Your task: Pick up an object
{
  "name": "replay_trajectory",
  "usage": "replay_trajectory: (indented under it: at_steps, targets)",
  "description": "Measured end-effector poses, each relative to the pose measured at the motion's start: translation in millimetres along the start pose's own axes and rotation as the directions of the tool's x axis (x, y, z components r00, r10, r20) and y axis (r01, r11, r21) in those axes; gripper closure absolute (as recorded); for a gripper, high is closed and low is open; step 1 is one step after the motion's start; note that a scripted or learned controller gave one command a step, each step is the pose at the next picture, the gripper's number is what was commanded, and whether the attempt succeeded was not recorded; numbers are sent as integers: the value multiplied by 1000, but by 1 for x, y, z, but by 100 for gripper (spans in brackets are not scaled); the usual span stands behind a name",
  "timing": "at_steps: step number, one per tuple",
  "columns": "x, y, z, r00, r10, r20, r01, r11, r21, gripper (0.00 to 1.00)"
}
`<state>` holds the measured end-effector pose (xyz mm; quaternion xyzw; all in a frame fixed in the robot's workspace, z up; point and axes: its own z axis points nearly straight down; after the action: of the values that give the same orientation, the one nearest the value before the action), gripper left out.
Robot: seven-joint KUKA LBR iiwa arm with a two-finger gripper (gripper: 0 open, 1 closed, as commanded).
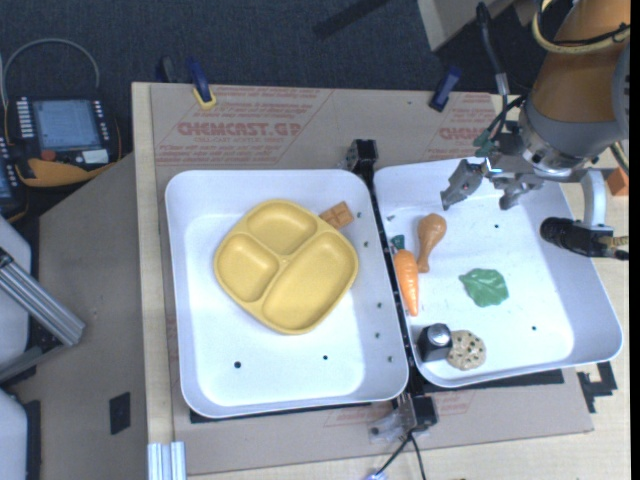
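1. Bins, from the camera view: two white trays sit side by side on the bench. The left bin [285,368] carries a yellow divided plate [288,265], with a small orange-brown block [337,214] just at the plate's upper-right corner. The right bin [535,268] holds the loose small pieces, so that is probably where a pick is meant to happen.
2. Arm and claw, same view: the gripper [477,200] hangs over the far part of the right bin with its two fingers spread wide and nothing between them. It appears to be above the floor of the bin, not down among the pieces, which fits an approach pose more than a grasp.
3. Candidates, same view: a tan drumstick [430,236] lies closest, just below and to the left of the claw. An orange carrot [406,280] lies beside it along the bin's left wall, the two close enough that they may be touching. A green leaf [485,286] sits alone in the middle of the bin. A cookie [466,349] rests at the near edge against a small black and silver piece [434,340].
4. Judgement: nothing is picked up yet. The drumstick looks like the likeliest target, being nearest. Its slim neck suits a pinch, though the carrot alongside could get nudged. The flat leaf would be harder to grip.
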<state>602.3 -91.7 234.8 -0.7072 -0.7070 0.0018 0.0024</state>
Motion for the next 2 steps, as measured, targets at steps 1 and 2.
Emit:
replay_trajectory:
  at_steps: [1,2]
  targets:
    - [9,-4,50,1000,1,0,-1,1000,-4,0]
    - [-1,-6,103,1000,1,0,-1,1000,2,0]
